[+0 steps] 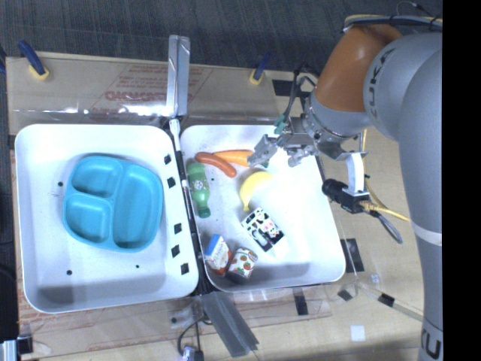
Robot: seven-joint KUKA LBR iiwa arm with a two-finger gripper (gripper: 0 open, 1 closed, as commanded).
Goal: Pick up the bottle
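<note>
Bottle (198, 189) lies left of and below the empty, parted hand (279, 151).

A single fixed camera hangs above the bench (376, 164) and looks down at a slant, far enough off to take in both white bins whole. The left bin (30, 224) lies well to the left of the jaws; the right bin (316, 232) lies under and below them. The arm (406, 66) enters from the right, nearest the lens and largest.
</note>
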